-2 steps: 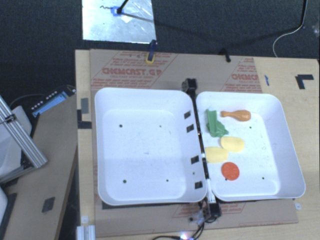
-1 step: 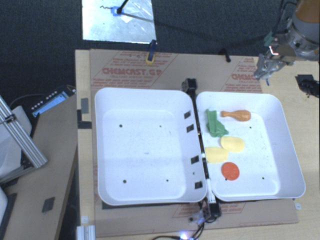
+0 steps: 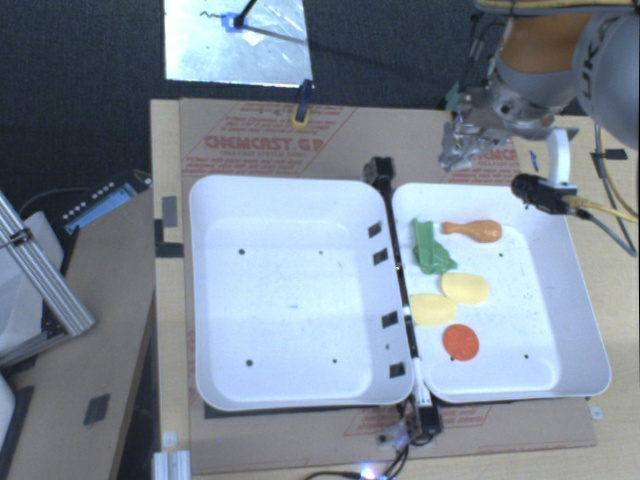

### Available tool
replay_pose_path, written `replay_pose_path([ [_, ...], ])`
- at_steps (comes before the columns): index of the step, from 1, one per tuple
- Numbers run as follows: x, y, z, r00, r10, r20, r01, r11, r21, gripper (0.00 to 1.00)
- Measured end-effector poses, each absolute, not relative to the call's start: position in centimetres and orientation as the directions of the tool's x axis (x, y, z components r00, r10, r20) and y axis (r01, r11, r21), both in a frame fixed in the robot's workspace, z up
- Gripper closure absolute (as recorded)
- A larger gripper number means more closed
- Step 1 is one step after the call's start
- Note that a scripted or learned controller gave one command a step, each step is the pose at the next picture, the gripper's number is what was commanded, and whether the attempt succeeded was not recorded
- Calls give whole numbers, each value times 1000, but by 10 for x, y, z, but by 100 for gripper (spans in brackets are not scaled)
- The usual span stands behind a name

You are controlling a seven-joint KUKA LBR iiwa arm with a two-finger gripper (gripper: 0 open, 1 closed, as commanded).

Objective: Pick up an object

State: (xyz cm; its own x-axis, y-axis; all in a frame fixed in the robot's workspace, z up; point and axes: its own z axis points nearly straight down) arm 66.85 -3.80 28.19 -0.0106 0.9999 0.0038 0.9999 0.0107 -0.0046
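Right bin point(image 3: 585, 353), near to far: red disc point(image 3: 461, 342) at 6 o'clock; two yellow pieces point(image 3: 432, 310) point(image 3: 466, 288) just above, side by side; green piece point(image 3: 432, 248) at 10 o'clock; orange drumstick point(image 3: 474, 231) at 12. Left bin point(image 3: 290, 288) beside it. Gripper point(image 3: 462, 155) hangs beyond the far rim, above cardboard point(image 3: 260, 138), holding nothing visible; jaw state: cannot tell.

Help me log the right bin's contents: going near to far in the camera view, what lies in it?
Red round piece → pale yellow piece → yellow piece → green piece → orange drumstick-shaped piece.
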Motion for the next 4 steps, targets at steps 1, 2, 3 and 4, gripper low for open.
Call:
replay_pose_path([
  [1, 670, -46, 437, -5, 1000, -2, 1000, 5, 21, 100],
  [2, 669, -47, 468, -5, 1000, -1, 1000, 5, 7, 100],
  [3, 669, -49, 506, -5, 1000, 0, 1000, 5, 7, 100],
  [4, 669, -54, 530, -3, 1000, -1, 1000, 3, 5, 100],
])
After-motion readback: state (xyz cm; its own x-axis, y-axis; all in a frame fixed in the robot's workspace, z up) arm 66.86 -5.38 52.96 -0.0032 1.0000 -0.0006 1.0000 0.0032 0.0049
